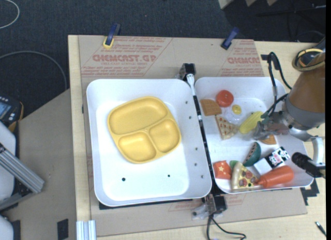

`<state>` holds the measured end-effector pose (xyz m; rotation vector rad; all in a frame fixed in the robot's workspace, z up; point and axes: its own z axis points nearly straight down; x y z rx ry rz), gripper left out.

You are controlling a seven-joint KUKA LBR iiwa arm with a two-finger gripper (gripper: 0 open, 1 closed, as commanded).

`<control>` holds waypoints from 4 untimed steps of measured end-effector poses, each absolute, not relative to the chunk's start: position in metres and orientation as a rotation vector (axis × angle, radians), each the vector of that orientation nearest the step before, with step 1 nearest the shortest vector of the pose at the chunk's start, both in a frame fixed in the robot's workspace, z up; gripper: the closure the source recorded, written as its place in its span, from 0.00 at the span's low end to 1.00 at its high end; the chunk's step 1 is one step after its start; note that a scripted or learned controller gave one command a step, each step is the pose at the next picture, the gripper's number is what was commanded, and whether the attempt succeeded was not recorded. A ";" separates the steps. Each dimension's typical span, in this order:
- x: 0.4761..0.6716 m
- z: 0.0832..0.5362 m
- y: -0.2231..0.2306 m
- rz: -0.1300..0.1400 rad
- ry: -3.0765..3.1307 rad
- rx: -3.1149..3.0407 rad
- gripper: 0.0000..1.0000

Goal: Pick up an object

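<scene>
Claw: two-finger gripper [270, 126] low over the right shallow white bin [207, 130], at its right side; fingers blurred among dark cables, so I cannot tell whether spread or closed. Nothing visibly between them.
Contact: gripper tip sits just beside the yellow-green banana-shaped toy [250, 121] and above a small orange-brown piece [268, 139]; touching or not, cannot tell.
Task thing: banana-shaped toy lies tilted near the bin's middle right, smooth, plastic-looking.
Neighbours: red tomato toy [224, 98] and tan toast slice [210, 107] toward the far edge; waffle-textured wedge [225, 128] near centre; green-rimmed melon slice [252, 153], black-and-white block [278, 156], orange carrot toy [275, 177], pizza slice toy [241, 176], red square with star [222, 168] along the near edge.
Left bin: left shallow white bin [101, 171] carries a yellow three-compartment plastic plate [143, 129], well apart from the arm.
Room: right bin crowded along its near rim; bare floor shows at its far right corner.
</scene>
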<state>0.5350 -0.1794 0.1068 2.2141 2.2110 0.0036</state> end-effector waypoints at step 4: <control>0.526 0.242 -0.074 0.001 2.230 2.217 1.00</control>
